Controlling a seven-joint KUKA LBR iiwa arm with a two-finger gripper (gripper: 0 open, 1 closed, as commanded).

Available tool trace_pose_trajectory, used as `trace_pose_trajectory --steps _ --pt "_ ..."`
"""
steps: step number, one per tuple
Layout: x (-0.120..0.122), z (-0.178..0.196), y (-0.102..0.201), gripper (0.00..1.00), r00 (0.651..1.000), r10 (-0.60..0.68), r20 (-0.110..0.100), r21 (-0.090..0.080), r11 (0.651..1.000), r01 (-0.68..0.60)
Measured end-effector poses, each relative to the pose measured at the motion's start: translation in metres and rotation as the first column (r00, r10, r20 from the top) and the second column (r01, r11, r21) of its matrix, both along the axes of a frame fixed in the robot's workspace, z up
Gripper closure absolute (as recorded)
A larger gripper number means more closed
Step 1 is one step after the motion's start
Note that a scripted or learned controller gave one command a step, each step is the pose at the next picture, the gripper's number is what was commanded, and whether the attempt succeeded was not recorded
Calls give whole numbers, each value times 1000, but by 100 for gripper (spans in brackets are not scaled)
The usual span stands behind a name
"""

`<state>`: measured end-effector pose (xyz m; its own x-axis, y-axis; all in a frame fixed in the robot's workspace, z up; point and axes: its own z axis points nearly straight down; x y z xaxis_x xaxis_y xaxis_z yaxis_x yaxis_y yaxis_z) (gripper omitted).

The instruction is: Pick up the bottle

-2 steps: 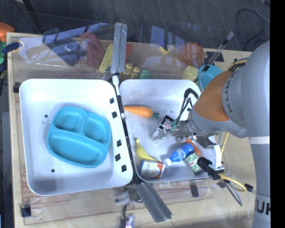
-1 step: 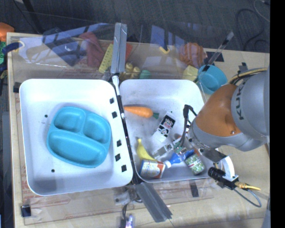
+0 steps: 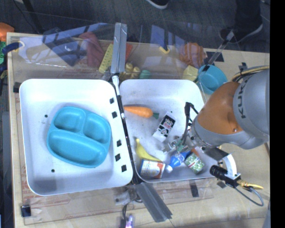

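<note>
The bottle (image 3: 154,168) lies on its side near the front wall of the right bin (image 3: 147,87). It is whitish with a yellow and orange label, and its blue cap (image 3: 177,160) points right. My gripper (image 3: 176,145) reaches down from the grey and orange arm (image 3: 223,115) into the front right part of that bin. It is just above and behind the bottle's cap, amid small items, and its tips are hard to make out against the clutter.
In the right bin lie a carrot (image 3: 138,111), a small white carton (image 3: 164,127), a yellow banana (image 3: 143,151) and a green and red packet (image 3: 195,163). A blue divided tray (image 3: 80,136) sits in the left bin (image 3: 33,127). A blue cup (image 3: 212,78) stands behind the bins.
</note>
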<state>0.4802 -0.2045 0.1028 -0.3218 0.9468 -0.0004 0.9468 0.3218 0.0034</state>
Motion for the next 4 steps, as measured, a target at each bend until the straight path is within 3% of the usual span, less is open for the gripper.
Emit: trace_pose_trajectory --steps 1,2,3,4 --pt "0 0 0 0 1000 0 0 0 1000 0" --pt "14 -10 8 0 986 169 -1 -2 986 -169" --pt "15 0 8 100 985 174 1 -4 985 -174" --pt "98 84 -5 100 966 -257 -4 -1 966 257"
